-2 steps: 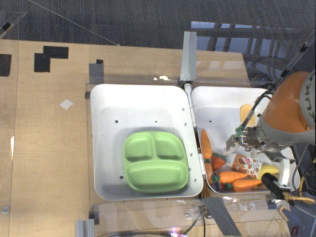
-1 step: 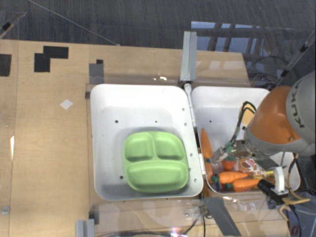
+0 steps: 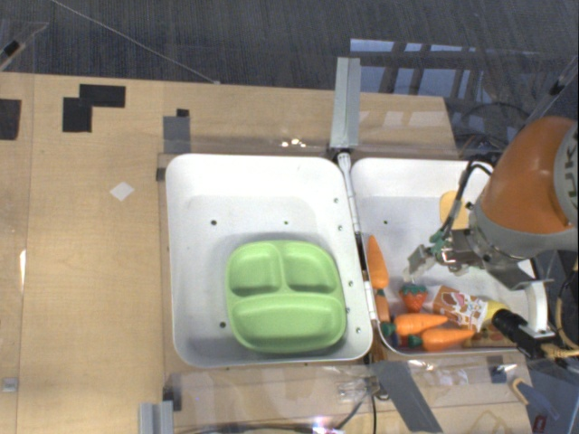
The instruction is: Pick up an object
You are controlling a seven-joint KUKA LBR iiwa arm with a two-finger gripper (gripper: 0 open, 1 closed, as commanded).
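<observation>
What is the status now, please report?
Gripper low in right bin, fingers unclear, nothing seen held. Toy carrots and snack packet lying just below it. Green tray in left bin, out of the way.

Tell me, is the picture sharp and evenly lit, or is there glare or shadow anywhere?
In the camera view, mostly sharp and evenly lit: the green tray casts a soft shadow on the left bin; bright glare spots sit at that bin's top rim and on the bench's front edge; the arm at the right looks slightly soft, and its end effector is too small to make out clearly.
</observation>
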